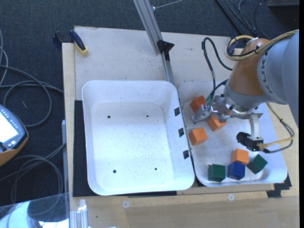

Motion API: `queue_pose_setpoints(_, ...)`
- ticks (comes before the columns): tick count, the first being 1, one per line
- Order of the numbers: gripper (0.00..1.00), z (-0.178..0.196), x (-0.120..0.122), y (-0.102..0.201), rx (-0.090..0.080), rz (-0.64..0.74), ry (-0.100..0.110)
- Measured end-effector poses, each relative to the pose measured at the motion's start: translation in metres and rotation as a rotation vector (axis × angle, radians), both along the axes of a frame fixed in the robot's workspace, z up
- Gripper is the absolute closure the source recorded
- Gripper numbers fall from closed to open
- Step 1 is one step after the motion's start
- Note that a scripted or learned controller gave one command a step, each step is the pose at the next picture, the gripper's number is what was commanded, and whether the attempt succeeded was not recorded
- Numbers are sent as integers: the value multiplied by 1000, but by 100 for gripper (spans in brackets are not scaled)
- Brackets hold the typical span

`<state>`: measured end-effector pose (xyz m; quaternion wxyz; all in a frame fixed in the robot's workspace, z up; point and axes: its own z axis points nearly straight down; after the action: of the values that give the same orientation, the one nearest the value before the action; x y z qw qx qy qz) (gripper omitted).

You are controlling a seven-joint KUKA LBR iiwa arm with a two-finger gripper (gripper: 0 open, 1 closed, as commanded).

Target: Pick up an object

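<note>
Gripper [205, 114] among orange blocks [198, 136]

One fixed camera looks down at a slant from above the bench [118, 51], far enough back to take in both white bins, the left bin [95, 141] and the right bin [273, 172], plus the dark floor around. The arm [266, 70] enters from the right side of the picture.

The gripper [207, 114] hangs low in the right bin [278, 167] among 3 orange cubes [198, 136], with 4 more blocks [236, 170] clustered near its front edge.
</note>
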<state>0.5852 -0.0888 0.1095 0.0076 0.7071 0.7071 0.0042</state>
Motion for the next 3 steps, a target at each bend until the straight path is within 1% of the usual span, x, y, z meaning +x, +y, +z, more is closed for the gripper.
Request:
queue_pose_setpoints(1,0,0,-34,-5,-4,-1,-13)
queue_pose_setpoints(2,0,99,-81,-29,3,-2,9)
queue_pose_setpoints(3,0,119,-95,-47,3,-2,12)
